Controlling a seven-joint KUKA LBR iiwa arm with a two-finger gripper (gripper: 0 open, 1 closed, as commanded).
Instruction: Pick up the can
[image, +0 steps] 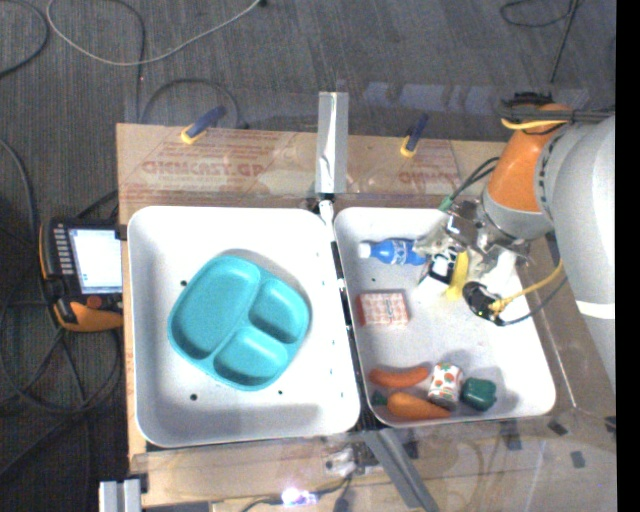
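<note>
Can (395, 251) on its side in right bin (520, 345), end effector (452, 262) just beside it, finger state unclear.

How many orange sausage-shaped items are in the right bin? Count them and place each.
2. One orange sausage by the front wall; another just in front, nearer the front left corner. Others may be hidden.

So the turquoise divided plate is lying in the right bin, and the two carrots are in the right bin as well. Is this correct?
Not quite. In the camera view the turquoise divided plate lies in the left bin; the two carrots are in the right bin.
</note>
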